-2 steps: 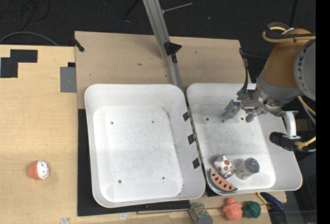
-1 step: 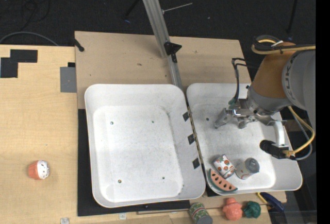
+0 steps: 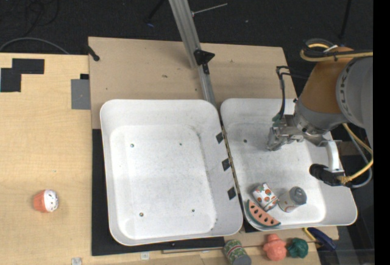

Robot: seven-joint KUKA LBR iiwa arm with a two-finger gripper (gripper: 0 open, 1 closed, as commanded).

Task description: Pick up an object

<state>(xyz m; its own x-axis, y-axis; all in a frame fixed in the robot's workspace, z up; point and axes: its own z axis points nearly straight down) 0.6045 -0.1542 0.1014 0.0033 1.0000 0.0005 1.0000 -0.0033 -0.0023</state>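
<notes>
The right bin (image 3: 341, 212) holds three small objects near its front edge: a white piece with red spots (image 3: 264, 195), a grey round piece (image 3: 295, 197) and a watermelon slice (image 3: 263, 213). My gripper (image 3: 277, 139) hangs low over the bin's middle, well behind those objects and apart from them. Nothing shows between its fingers.
The left bin (image 3: 116, 117) lies beside the right one, with black clips along the shared wall. A metal rail (image 3: 186, 26) slants up behind the bins. Toys lie off the bins in front: a dark can (image 3: 234, 251), a pink piece (image 3: 275, 247), a green piece (image 3: 298, 248). An orange ball (image 3: 46, 201) rests far left.
</notes>
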